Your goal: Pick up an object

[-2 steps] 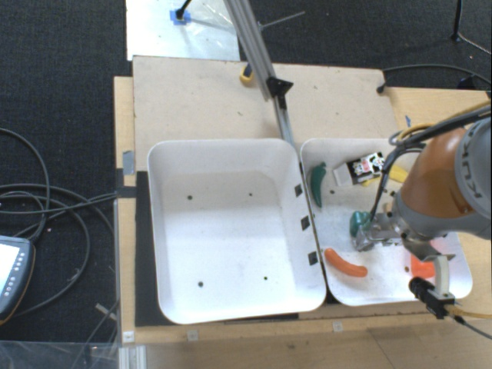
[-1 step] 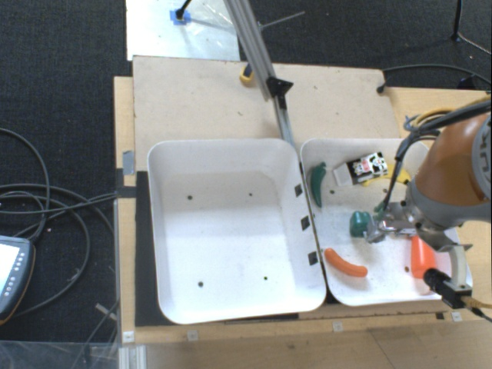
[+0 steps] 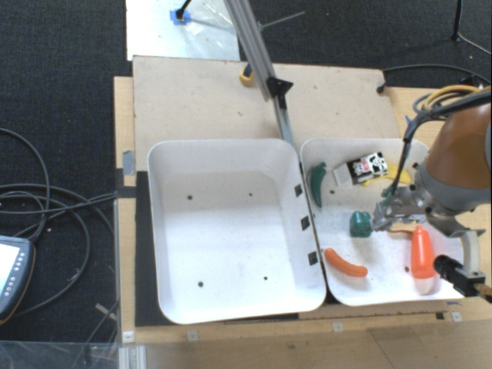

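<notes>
Bright, even light; slightly soft focus.

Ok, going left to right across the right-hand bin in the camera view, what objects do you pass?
Dark green curved piece → orange carrot-like piece → teal lump → orange and white bottle. The black-and-white box and yellow item overlap, so I left them out.

Single high camera, slanting down over both bins (image 3: 231,156)
</notes>
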`<control>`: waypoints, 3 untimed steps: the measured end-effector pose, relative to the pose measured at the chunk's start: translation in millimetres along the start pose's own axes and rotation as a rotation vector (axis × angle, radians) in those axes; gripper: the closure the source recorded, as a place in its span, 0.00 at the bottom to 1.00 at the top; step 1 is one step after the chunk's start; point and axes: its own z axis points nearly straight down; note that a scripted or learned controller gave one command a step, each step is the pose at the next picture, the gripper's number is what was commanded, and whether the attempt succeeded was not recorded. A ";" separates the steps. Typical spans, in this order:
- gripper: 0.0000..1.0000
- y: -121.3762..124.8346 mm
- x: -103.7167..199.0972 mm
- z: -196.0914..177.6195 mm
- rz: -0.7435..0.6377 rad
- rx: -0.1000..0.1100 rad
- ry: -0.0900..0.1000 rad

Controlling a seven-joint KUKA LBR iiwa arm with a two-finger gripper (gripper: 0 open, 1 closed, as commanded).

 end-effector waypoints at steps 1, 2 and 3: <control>1.00 9.5 2.3 -61.2 0.000 -0.001 -0.001; 1.00 28.4 48.6 -66.1 -0.004 0.004 0.003; 1.00 51.0 98.9 -69.1 -0.005 0.004 0.003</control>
